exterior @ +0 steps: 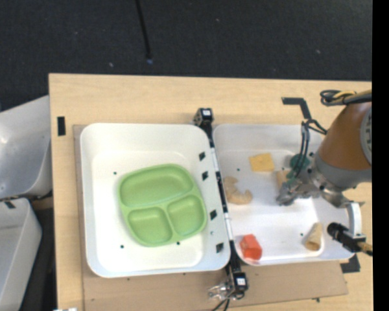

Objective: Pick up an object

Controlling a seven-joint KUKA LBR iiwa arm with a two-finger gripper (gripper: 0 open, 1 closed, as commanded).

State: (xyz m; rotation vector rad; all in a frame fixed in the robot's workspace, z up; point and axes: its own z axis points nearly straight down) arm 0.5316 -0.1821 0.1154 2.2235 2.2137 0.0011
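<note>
The right bin (272, 133) holds a yellow sponge-like block (261, 162) near its back, a tan crumpled piece (236, 192) at its left side, a red-orange block (250, 248) in the front left corner and a beige wedge (313, 236) at the front right. My gripper (287, 195) reaches down into the middle right of this bin, just right of the tan piece and below the yellow block. Its fingertips are small and dark against the bin floor. No object shows between them.
The left bin (97, 141) holds a green three-compartment plate (161, 203). A black divider with clips (215, 186) runs between the bins. The orange wrist band (347, 141) hangs over the right bin's right edge. A white container (13, 154) stands left of the bench.
</note>
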